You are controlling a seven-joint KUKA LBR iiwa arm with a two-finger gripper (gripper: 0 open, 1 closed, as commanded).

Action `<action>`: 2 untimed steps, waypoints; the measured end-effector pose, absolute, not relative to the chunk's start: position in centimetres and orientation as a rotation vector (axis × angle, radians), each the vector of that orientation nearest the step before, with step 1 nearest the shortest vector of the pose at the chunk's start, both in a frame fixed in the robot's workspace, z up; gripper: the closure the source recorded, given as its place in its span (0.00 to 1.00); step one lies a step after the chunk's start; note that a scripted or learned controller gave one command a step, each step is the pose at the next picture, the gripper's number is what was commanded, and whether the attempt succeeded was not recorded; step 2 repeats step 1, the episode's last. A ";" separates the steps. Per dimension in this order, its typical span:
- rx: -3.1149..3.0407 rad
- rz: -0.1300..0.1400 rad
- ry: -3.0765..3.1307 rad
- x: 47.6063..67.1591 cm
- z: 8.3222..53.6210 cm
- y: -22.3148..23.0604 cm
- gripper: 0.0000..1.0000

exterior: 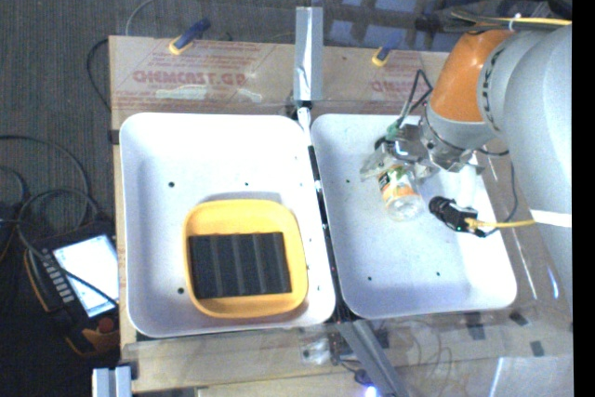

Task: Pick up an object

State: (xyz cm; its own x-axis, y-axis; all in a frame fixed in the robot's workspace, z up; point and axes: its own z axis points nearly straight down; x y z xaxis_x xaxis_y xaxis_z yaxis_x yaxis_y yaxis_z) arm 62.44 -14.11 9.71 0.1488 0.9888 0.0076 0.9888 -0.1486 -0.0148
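The claw of the one grey arm hangs low over the back of the right bin, near that bin's left wall. The camera's downward slant hides its tips, so it cannot be told whether the claw is open or closed.

Directly in front of the claw, and seemingly touching it, is one small clear container with an orange-tinted band around it. It lies tilted on the white floor of the right bin. Whether the claw grips it cannot be told. It is the one loose thing in this bin.

Two shallow white bins sit side by side on the worktop, their inner walls touching. The left bin holds one thing: a yellow, rounded-square tray with a dark ribbed panel set in its top. It rests flat toward the front of that bin, well apart from the claw.

Behind the bins lies one brown board with faint red lettering. Two small blue-and-yellow clamps stand at its rear edge, one behind the left bin and one behind the right.
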 end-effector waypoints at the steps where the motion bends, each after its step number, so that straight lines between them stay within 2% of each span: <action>1: -2.169 0.004 -2.269 60.9 21.0 -10.8 1.00; 2: -2.169 0.004 -2.269 60.9 21.0 -10.8 1.00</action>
